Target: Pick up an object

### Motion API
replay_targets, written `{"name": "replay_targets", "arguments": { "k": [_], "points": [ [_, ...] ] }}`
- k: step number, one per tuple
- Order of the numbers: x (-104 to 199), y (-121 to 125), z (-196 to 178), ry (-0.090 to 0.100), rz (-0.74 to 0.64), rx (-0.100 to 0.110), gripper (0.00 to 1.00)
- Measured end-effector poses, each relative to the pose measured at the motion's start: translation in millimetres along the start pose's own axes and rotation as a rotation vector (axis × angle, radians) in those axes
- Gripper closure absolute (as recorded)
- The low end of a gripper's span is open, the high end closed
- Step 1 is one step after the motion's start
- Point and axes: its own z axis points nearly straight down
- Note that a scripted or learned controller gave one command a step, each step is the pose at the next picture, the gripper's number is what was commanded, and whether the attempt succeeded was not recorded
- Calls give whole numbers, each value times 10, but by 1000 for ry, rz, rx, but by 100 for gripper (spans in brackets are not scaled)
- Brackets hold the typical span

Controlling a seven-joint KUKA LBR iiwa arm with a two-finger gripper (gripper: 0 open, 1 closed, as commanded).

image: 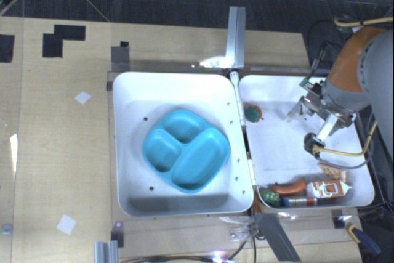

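Note:
My gripper (300, 109) hangs over the upper right part of the right bin (277, 151), on the grey wrist below the orange band. A small green and orange ball-like object (252, 112) lies to its left, near the divider between the bins, apart from the gripper. Along the right bin's front wall lie a green round item (269, 196), an orange-red sausage-shaped item (289, 187) and a small carton or bottle with a brown label (327, 189). Nothing shows in the gripper.
The left bin (132, 132) holds a blue divided plate (186, 149) in its middle. A metal post (236, 34) stands behind the bins at the divider. A yellow cable (345, 155) loops off the wrist over the right bin's right side.

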Motion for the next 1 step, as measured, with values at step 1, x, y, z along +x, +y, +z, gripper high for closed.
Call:
{"name": "replay_targets", "arguments": {
  "k": [1],
  "points": [
    [438,114,127,2,68,-5,0]
  ]
}}
